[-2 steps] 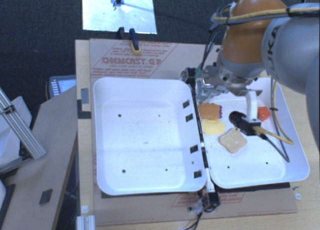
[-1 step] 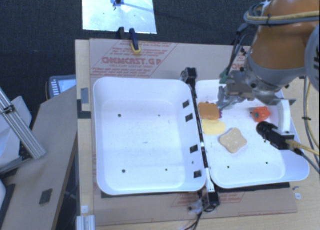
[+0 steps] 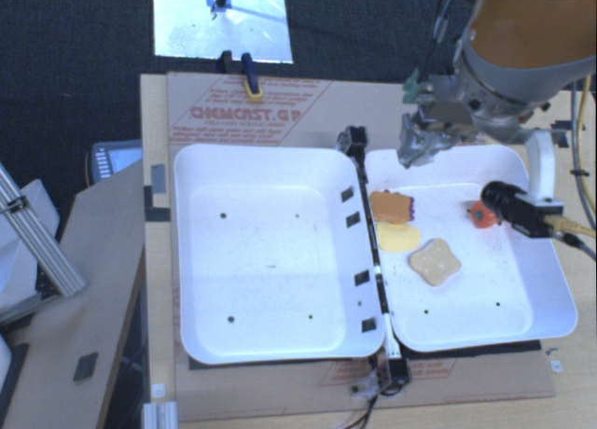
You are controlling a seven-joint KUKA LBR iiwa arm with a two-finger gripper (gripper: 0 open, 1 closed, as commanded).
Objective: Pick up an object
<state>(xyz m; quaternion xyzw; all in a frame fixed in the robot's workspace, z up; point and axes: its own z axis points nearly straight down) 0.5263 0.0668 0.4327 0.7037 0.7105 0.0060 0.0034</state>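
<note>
At the front, a cardboard sheet (image 3: 280, 397) lies under two white bins. The left bin (image 3: 201, 259) shows its bare floor with a few small dark dots. The right bin (image 3: 550, 320) holds all the objects that can be picked.

Nearest to the front lies a beige toast (image 3: 435, 261), flat on the floor of the right bin. Just behind it and a little to the left is a yellow piece (image 3: 399, 238), also flat. An orange piece (image 3: 391, 206) with a purple edge touches the back of the yellow piece, close to the wall between the bins. A small red thing (image 3: 479, 215) lies apart from these, further right.

The gripper (image 3: 420, 155) hangs above the back rim of the right bin, behind the orange piece and clearly above the floor. It touches none of the objects. Whether it is open or closed, I cannot tell; the view is too dark and small there.

Black clips (image 3: 358, 222) join the two bins along the middle.
</note>
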